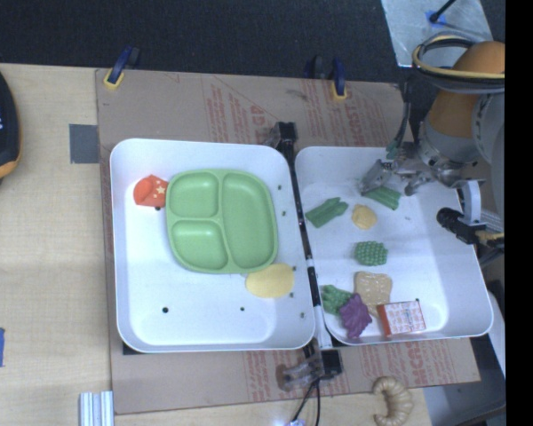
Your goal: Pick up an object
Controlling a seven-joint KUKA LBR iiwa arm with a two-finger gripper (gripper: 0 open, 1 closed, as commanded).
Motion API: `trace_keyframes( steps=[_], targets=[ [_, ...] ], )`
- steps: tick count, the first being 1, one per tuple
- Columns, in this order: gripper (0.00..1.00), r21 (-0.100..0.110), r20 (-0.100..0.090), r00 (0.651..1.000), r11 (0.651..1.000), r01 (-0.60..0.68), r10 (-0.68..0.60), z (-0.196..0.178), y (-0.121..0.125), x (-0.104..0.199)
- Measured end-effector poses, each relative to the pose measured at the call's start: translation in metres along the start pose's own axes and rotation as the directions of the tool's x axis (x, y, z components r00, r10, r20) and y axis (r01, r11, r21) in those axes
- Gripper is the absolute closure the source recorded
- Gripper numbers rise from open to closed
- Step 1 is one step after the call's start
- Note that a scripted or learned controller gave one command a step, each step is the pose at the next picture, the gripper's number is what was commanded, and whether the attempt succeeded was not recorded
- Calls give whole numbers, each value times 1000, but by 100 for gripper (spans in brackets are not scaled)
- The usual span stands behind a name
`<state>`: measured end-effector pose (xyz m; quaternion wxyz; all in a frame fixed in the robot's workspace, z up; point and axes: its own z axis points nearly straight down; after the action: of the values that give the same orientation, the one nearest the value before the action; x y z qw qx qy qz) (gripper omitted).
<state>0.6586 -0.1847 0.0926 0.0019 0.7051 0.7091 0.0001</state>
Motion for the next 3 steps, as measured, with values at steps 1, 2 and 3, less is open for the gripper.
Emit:
trace_keyframes(
  steps=[1,2,3],
  targets=[
    [100,3,-1,1000,1000,6,-6,-15,0,1],
    [100,0,-3,1000,1000,4,-4,-72,-4,65],
    [0,5,-2,1000,1000,-1,1,-68,-5,62]
  ],
)
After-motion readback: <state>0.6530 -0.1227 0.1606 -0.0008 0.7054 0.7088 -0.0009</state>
